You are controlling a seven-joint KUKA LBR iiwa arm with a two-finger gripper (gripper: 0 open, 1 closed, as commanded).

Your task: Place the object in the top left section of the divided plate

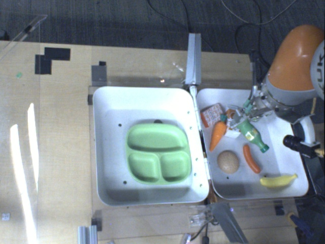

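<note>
Two shallow white bins sit side by side on my bench: the left bin (101, 136) at 9 o'clock of the centre divider, the right bin (299, 187) at 3 o'clock. In the left one lies a single green divided plate (158, 152) with three sections, one long section across its 12 o'clock side and two smaller ones side by side at 6 o'clock. All three sections are bare.

My arm (297, 65) comes in from 3 o'clock, and my gripper (252, 110) hangs over the 12 o'clock part of the right bin. Whether it is apart or together I cannot tell from here, since the tips blur into the clutter under them.

In the right bin I count six things:
- one reddish packet (212, 114) at 11 o'clock
- one carrot (218, 134) just beside the packet at its 5 o'clock
- one green bottle (253, 134) lying tilted right under my gripper
- one brown round object (228, 162), perhaps a potato, at 6 o'clock of the carrot
- one red sausage (251, 158) just at 3 o'clock of the round one
- one banana (278, 180) near the 5 o'clock corner
</note>
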